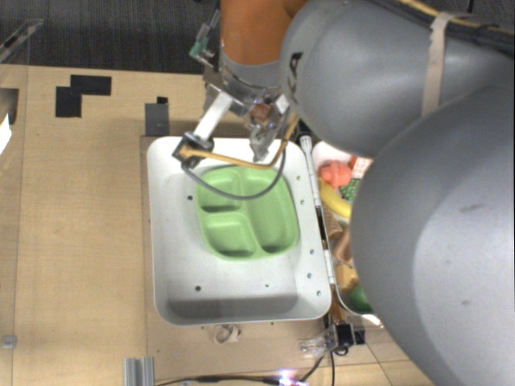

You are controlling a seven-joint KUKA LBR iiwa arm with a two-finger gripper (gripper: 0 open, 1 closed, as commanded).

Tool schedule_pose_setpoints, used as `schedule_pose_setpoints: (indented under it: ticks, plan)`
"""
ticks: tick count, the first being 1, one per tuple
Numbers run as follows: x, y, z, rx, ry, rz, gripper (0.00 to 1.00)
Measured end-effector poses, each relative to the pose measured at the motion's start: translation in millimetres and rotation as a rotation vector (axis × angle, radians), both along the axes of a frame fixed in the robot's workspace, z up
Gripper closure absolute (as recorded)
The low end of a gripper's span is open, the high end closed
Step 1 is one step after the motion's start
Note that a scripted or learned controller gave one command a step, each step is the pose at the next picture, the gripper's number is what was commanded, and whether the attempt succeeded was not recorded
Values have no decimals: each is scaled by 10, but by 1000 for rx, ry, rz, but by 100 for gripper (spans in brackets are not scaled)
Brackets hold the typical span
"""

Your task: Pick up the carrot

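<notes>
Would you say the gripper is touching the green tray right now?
Cannot tell. In the camera view the gripper overlaps the green tray at its far rim, but no contact or gap shows plainly.

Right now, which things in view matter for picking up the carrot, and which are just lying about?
Job: jaws, apart over the left bin; right-bin food, mostly hidden by the arm.
Lying about: green tray, banana, red fruit.

Pale green sectioned tray (245,214) inside the white left bin (173,240); grey arm (402,71) with orange band (257,14); tan bench (72,240) with black squares far left (80,93)
</notes>
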State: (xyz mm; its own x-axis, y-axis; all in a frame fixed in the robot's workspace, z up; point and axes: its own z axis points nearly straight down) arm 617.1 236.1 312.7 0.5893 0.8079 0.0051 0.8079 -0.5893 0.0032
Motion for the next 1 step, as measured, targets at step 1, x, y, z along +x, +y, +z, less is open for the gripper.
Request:
schedule_pose_setpoints:
  ticks: [1]
  plan:
    - [0,0,-1,0,0,0,0]
